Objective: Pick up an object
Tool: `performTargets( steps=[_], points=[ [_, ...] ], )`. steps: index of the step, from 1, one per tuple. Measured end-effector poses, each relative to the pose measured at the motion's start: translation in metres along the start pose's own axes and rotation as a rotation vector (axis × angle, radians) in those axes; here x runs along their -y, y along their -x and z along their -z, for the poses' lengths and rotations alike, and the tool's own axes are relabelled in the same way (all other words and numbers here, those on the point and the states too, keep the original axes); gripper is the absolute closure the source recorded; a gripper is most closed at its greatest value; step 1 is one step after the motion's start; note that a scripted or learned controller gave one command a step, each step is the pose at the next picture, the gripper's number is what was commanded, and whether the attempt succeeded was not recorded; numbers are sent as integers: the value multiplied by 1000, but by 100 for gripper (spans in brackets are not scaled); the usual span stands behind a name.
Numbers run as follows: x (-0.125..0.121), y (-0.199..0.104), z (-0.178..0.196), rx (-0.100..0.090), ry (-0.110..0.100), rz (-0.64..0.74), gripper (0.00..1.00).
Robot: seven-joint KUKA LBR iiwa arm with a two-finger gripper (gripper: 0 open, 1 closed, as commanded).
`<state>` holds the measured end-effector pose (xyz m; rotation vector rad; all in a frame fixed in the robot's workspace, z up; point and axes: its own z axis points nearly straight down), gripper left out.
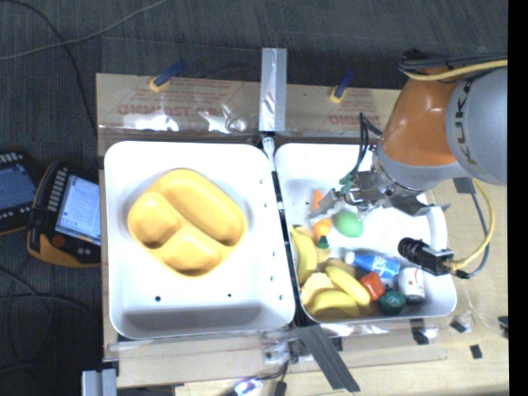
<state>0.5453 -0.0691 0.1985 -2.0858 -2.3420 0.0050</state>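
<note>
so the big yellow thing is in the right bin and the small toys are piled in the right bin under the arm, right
Not quite. The camera view shows the big yellow thing lying in the left bin, by itself. The rest holds: the small toys are piled in the right bin, with the gripper above them.
</note>
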Motion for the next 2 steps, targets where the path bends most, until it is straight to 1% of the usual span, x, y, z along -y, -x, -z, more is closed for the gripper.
performTargets(
  steps=[1,2],
  points=[
    [-7,32,-90,0,1,-120,0],
    [-70,35,-108,3,11,-265,0]
  ],
)
